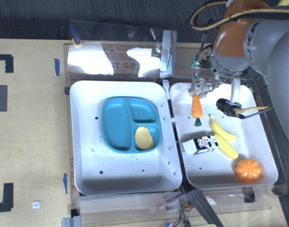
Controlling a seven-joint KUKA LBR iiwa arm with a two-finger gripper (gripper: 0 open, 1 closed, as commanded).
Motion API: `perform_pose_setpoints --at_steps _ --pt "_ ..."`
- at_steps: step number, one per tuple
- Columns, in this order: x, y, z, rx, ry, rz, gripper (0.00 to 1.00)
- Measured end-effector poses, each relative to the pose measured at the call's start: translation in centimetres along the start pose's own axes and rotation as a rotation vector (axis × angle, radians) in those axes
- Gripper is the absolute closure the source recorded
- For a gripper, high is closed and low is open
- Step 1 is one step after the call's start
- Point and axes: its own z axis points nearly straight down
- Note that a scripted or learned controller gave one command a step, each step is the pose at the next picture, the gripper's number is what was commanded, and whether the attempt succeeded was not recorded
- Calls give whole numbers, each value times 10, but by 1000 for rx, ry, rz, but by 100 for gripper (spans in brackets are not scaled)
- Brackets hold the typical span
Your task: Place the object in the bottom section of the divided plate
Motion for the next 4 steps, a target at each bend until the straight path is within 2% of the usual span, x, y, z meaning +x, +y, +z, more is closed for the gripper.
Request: perform_pose_setpoints --at_steps 1,2,3,4 --pt "51 3 0 -3 1 -73 100" --pt "50 3 0 -3 0 -71 0" --pt "126 -9 -1 -4 1 -425 0" --pt "126 -7 -12 -11 1 -423 100"
